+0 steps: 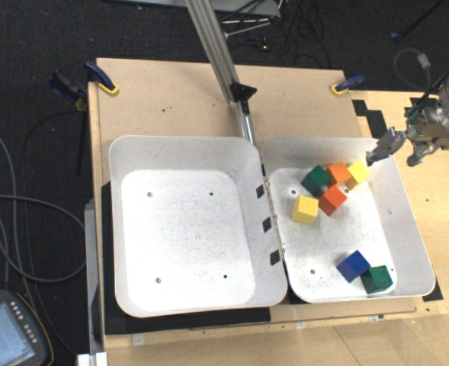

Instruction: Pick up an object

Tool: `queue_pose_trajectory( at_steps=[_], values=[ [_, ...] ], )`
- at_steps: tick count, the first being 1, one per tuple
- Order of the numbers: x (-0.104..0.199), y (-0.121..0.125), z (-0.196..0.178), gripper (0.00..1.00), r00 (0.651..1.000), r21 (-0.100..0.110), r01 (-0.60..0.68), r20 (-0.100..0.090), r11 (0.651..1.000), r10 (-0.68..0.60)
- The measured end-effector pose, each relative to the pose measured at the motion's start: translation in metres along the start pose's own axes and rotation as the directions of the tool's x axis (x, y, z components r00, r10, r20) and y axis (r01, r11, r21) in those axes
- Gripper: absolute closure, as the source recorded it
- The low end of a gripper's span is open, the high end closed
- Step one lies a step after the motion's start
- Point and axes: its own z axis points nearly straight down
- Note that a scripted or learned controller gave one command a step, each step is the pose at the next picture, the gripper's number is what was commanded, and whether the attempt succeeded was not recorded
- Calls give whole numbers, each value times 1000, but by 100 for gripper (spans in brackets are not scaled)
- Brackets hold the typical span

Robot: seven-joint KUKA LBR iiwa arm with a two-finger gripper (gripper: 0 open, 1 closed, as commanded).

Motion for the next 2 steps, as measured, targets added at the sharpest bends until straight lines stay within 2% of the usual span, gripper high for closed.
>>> queue_pose_trajectory(
  at_steps=[1,2],
  values=[
    [0,0,0,0,1000,0,1,1,1000,-1],
    [-4,3,63,0,1000,6,-3,-1,1000,3]
  ],
)
